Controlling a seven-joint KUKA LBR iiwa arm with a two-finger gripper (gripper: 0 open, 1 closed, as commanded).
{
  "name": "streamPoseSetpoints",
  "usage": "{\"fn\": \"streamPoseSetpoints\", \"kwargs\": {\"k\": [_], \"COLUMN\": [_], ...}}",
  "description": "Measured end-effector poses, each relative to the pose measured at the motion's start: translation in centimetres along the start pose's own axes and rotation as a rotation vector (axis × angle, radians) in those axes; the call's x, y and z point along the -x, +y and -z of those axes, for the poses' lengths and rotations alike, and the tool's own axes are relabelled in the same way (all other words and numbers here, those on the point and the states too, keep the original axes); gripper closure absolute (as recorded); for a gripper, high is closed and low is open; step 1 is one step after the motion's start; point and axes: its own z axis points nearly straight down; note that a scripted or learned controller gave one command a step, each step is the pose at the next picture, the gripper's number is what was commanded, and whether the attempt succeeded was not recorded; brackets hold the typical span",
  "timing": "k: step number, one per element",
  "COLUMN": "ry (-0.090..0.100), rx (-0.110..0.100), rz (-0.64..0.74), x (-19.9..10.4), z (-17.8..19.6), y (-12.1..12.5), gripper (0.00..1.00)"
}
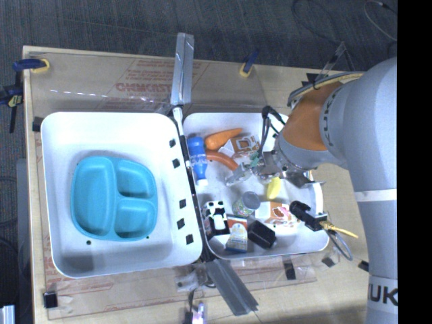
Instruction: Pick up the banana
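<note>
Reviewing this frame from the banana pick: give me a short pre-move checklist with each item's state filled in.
1. Banana located in the right bin: ok, a small yellow piece beside the gripper.
2. Banana between the fingers: not ok; it lies just outside the gripper.
3. Finger opening: cannot tell; the wrist hides it.
4. Space around the banana: not ok; the grey cup and the snack packet crowd it.
5. Left bin for later placing: ok; it holds the blue tray.
</note>
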Motion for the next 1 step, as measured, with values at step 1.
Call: {"fn": "streamPoseSetpoints", "kwargs": {"k": [1], "ry": [0.003], "rx": [-0.003], "rz": [0.292], "x": [-0.13], "z": [2.05], "y": [-3.39], "gripper": [0.00]}}
